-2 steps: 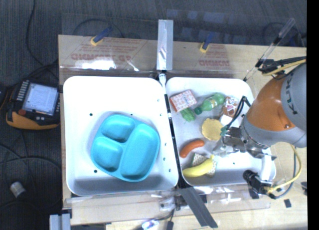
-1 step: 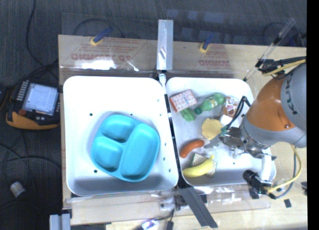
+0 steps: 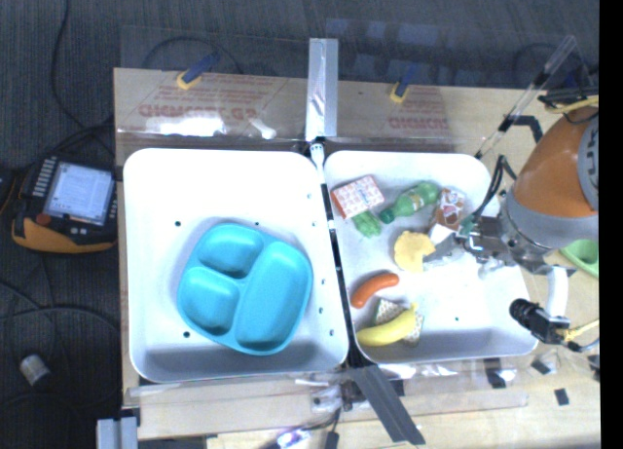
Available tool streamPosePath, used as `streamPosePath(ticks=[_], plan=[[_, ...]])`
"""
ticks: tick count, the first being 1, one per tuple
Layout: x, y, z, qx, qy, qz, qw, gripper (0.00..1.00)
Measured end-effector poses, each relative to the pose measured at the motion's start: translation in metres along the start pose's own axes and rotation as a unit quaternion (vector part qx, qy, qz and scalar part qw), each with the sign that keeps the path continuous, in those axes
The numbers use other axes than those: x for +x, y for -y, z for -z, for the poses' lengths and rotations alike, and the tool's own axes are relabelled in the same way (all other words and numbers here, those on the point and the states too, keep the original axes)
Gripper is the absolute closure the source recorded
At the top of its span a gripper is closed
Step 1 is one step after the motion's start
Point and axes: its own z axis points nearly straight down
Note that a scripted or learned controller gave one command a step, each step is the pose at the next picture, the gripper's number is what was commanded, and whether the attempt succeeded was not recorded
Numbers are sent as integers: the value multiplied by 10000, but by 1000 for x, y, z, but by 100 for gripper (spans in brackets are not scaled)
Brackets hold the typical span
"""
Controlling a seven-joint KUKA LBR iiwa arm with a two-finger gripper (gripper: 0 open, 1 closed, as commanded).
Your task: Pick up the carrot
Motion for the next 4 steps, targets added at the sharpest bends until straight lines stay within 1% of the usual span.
streamPosePath(ticks=[1, 2, 3, 4], plan=[[25, 6, -54, -53, 31, 1076, 9942, 0], [-35, -9, 42, -10, 21, 2813, 9596, 0], [-32, -7, 6, -4, 10, 3198, 9475, 0], [3, 27, 2, -7, 4, 3800, 9250, 0]])
